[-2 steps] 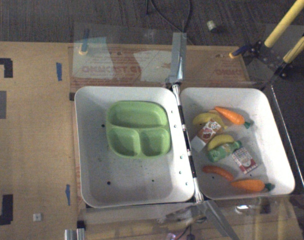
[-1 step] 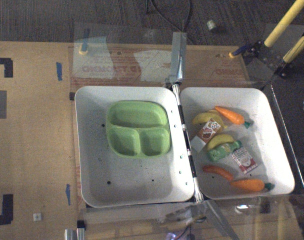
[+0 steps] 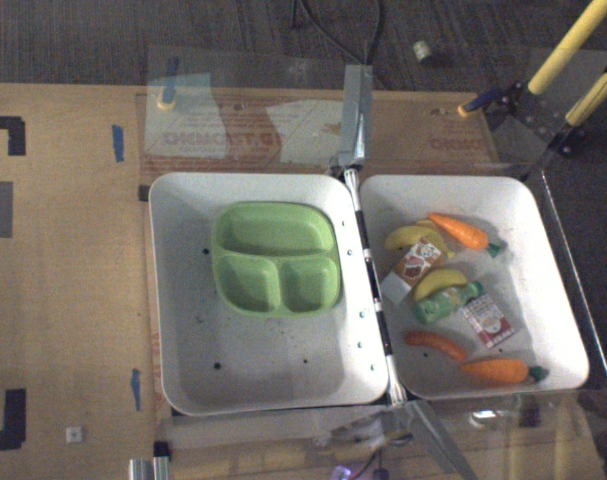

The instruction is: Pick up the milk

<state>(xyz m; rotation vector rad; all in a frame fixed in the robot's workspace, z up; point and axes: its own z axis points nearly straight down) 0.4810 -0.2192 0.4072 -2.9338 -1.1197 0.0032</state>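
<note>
Two white bins sat side by side on the counter (image 3: 63, 298). The left bin (image 3: 183, 368) held a green plate (image 3: 276, 258) with three compartments, lying flat towards the bin's far side.

The right bin (image 3: 553, 298) held all the toy food. Two small cartons lay there, and the print on both was too blurred to tell which was the milk. The brown carton (image 3: 415, 265) lay tilted near the divider between the bins, its white end pointing towards the near left. The red carton (image 3: 488, 320) lay flat nearer the middle of the bin, just right of a green bottle (image 3: 445, 303).

One banana (image 3: 411, 235) touched the brown carton's far end, and a second banana (image 3: 438, 282) lay between that carton and the bottle. A carrot (image 3: 461, 231) rested beside the far banana. Another carrot (image 3: 498, 371) lay by the near rim, with a slim red-orange piece (image 3: 435, 344) just left of it.

How the pincer stood could not be told, and neither carton had anything gripping it.
</note>
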